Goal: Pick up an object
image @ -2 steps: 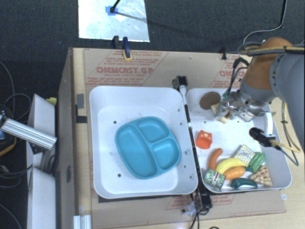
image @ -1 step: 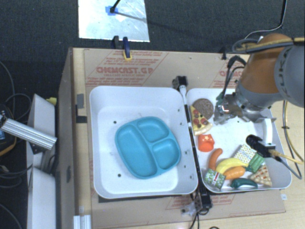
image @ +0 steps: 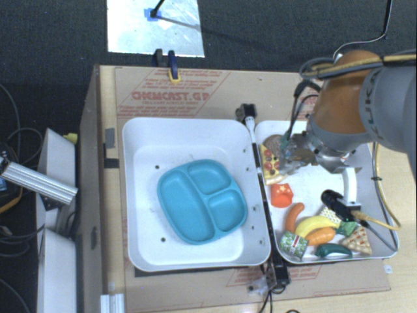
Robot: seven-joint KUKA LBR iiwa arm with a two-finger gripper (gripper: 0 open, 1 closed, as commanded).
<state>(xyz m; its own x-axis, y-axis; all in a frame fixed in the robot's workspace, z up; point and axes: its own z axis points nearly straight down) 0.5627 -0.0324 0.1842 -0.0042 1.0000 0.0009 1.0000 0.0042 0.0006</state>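
Observation:
My gripper (image: 287,152) hangs low over the back left part of the right bin (image: 384,256), below the grey and orange wrist. It is right beside a flat pizza-like toy (image: 269,164) that lies against the bin's left wall; I cannot tell whether they touch. Nearer the front lie a red-orange chunk (image: 281,195), a sausage (image: 293,215), a banana (image: 314,224), an orange carrot (image: 320,236), a green can (image: 294,243), a dark green cucumber (image: 333,251) and a waffle-like wedge (image: 358,241).
The left bin (image: 140,149) holds a blue divided plate (image: 202,201). A narrow divider between the bins runs just left of the gripper. The toys crowd the right bin's front edge.

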